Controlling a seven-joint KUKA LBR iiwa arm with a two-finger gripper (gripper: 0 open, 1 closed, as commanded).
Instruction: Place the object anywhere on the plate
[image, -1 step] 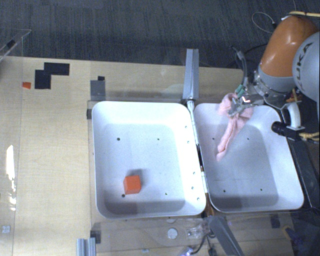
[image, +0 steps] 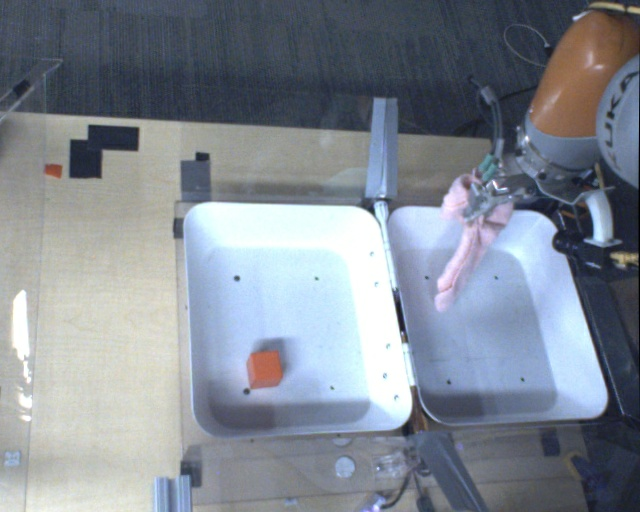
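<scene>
Up at the right bin's far edge, the gripper (image: 487, 192) had its fingers clenched on a pink cloth (image: 463, 250), which bunched at the fingertips and hung down in a long limp strip, its lower end dangling over the floor of the right bin (image: 560, 340). Above the gripper, the arm's orange band (image: 575, 80) bulked in from the right. So the object was already lifted, and that part of the job looked done. What remained was the placing, and no plate could be made out anywhere; if the white bins stood for it, the cloth hung above one and needed only lowering and letting go, though whether it touched the bin floor could not be told. The left bin (image: 220, 260) held 1 small orange block (image: 265, 369) near its front left corner, well apart from the cloth. A grey metal bar (image: 381, 150) ran back from the seam between the 2 bins. Both sat on a pale wooden bench (image: 90, 350) with a black marker shape (image: 98, 148) and a tiny orange square (image: 53, 171) at its far left, and dark carpet (image: 250, 50) lay beyond.
</scene>
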